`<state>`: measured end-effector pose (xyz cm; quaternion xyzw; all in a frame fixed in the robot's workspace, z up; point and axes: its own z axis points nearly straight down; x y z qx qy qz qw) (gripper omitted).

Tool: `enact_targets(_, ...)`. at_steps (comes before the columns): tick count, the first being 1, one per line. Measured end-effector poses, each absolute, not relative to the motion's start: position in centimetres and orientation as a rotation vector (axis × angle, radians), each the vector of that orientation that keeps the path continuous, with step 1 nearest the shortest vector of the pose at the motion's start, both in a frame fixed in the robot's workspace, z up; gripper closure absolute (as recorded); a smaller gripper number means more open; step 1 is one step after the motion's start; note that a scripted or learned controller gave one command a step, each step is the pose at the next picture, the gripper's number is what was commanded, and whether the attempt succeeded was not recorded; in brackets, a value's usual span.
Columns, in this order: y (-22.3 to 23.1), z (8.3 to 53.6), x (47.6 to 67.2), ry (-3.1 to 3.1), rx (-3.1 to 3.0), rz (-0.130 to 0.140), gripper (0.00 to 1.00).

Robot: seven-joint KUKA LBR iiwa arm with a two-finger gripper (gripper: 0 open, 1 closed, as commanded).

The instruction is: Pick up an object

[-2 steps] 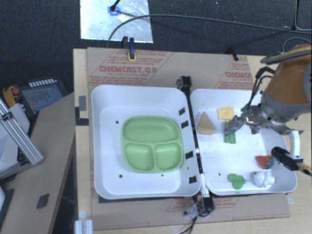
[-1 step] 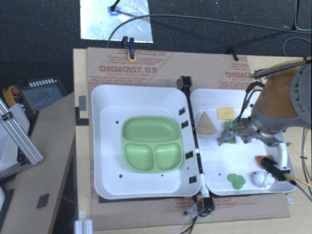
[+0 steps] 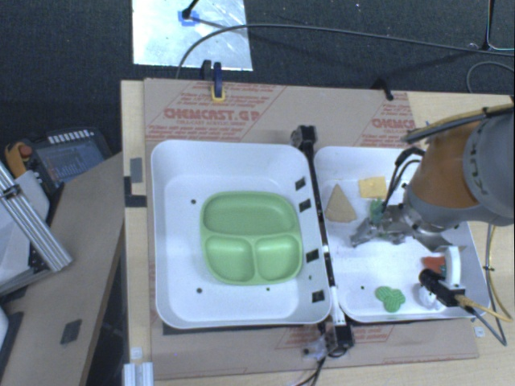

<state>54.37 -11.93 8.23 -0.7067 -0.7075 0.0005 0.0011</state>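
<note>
I have the arm (image 3: pixel 455 175) reaching in from the right over the right bin (image 3: pixel 346 300), its orange band sitting above that bin's right edge. The gripper (image 3: pixel 364 236) is low over the middle of the bin floor, pointing toward the divider between the two bins. From this angle the metal tips blur together and I cannot tell whether they are apart or closed, and I see nothing I could call held between them.

Near the bin's far edge lies a tan wedge (image 3: pixel 340 204), just beside the gripper's tip, though I cannot say if they touch. A yellow block (image 3: pixel 372 187) sits to its right, closer to the far edge, and a small green piece (image 3: pixel 376 210) lies right against the gripper body. Toward the near edge I see a green ridged object (image 3: pixel 391 298), well apart from the gripper, and a red piece (image 3: pixel 434 263) partly hidden by the arm's hardware.

The left bin (image 3: pixel 173 215) carries a green divided tray (image 3: pixel 245 236) in its middle.
</note>
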Motion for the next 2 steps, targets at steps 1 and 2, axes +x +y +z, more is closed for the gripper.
enact_targets(1,-12.0,9.5,54.5,-2.225,-2.221,-0.002,1.0)
enact_targets(2,-12.3,15.8,55.2,-2.23,-2.223,-0.007,1.0)
